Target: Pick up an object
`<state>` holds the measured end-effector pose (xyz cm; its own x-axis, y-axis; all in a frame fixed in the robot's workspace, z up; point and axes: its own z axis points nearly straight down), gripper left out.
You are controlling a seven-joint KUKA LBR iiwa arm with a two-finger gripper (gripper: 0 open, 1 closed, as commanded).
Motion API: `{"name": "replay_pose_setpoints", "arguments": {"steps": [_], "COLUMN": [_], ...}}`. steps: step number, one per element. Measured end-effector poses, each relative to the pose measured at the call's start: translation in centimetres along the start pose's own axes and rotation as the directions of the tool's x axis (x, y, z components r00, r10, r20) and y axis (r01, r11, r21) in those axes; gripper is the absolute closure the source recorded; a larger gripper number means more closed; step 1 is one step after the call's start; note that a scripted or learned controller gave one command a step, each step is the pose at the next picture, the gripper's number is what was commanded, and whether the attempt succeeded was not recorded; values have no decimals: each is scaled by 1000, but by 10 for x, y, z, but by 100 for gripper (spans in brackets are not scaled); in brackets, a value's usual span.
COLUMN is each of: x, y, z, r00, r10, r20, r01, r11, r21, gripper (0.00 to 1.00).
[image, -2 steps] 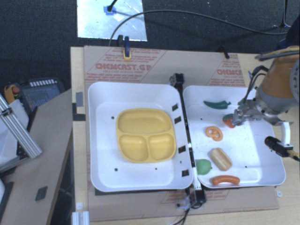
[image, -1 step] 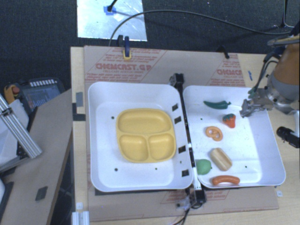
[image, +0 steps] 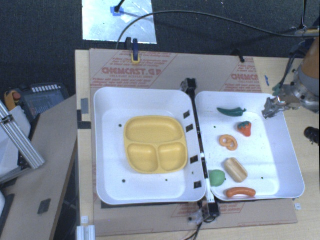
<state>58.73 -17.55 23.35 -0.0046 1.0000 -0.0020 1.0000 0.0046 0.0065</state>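
The surface (image: pixel 85 134) carries two shallow white bins set edge to edge, which keeps the loose pieces penned in and within the arm's reach. The left bin (image: pixel 107 109) holds a yellow divided tray (image: pixel 154 144) lying flat near its middle, its three compartments bare; it looks placed as a spot for dropping things, though that is a judgement.

The right bin (image: pixel 285 149) holds the things to pick from, spread apart so that each can be reached alone. At its near left corner sits a green piece (image: pixel 217 177), pressed against the wall. An orange pretzel (image: pixel 228 142) lies toward the middle, a tan bun (image: pixel 235 169) nearer the front, and an orange sausage (image: pixel 241 192) along the near edge. Toward the far edge lies a dark green pepper (image: pixel 231 111), and just right of it a red strawberry (image: pixel 244 128).

The pincer (image: pixel 270 107) hangs over the bin's far right corner, apart from every piece and holding nothing; whether it is apart or together cannot be told. The strawberry and the pepper lie nearest it, so either seems the likeliest pick.
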Motion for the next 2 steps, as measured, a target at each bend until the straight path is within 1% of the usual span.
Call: {"name": "replay_pose_setpoints", "arguments": {"steps": [1, 2], "x": [0, 48], "y": [2, 20], "z": [-54, -50], "r00": [1000, 1000], "r10": [-1, -5], "r20": [0, -2], "r01": [1, 5], "r11": [1000, 1000], "r21": [-1, 2], "gripper": [100, 100]}}
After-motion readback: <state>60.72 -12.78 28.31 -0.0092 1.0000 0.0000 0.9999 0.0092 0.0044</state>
